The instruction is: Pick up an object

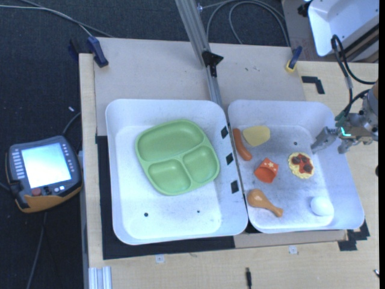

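Far left, off the bench: a pendant [42, 172] with a lit screen, lying on dark floor, cable trailing.

Left bin [120, 215]: holds a green plate [177, 156] with three compartments (one large, two small), lying flat and turned at a slant. Nothing lies on the plate. A few dark specks on the bin floor in front of it.

A metal post [192, 23] runs down from the top to the seam between the two bins.

Right bin [349, 191], items from left to right:
- sausage [242, 144], lying along the left wall, near the seam.
- yellow wedge [257, 135], just beside the sausage's upper end, looks to be touching it.
- drumstick [264, 201], near the front, bone end pointing right.
- red block [266, 170] with a pale mark on top, mid-bin, apart from its neighbours.
- pizza [301, 165], small round piece with a yellow rim, right of the block.
- white egg [322, 206], front right corner, hard to pick out against the bin.

Gripper [328, 139]: over the right bin's far right side, above and right of the pizza, clear of every item. Claw state: cannot tell (fingers too small and blurred). Nothing visibly held.
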`<state>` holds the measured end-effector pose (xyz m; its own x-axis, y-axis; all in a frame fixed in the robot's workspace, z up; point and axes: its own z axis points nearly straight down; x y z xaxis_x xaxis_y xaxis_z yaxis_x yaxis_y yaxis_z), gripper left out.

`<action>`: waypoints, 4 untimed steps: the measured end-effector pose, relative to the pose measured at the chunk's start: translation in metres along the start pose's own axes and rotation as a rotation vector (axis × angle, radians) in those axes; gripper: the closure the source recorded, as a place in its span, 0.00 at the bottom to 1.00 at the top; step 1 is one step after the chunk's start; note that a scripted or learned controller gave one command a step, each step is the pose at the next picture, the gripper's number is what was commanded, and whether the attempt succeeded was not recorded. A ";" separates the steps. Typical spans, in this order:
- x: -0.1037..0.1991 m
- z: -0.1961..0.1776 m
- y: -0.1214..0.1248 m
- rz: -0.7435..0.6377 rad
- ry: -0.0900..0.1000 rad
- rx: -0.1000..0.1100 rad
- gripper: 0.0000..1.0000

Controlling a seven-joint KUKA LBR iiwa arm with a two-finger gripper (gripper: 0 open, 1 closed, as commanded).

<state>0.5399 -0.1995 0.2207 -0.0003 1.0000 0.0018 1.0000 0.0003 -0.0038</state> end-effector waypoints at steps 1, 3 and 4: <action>0.000 -0.001 0.001 0.000 -0.001 -0.002 0.00; 0.003 0.106 -0.001 -0.001 0.002 0.002 0.00; 0.003 0.136 0.000 0.000 0.001 -0.002 0.00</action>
<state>0.5391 -0.1960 0.0848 -0.0005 1.0000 0.0023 1.0000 0.0005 -0.0019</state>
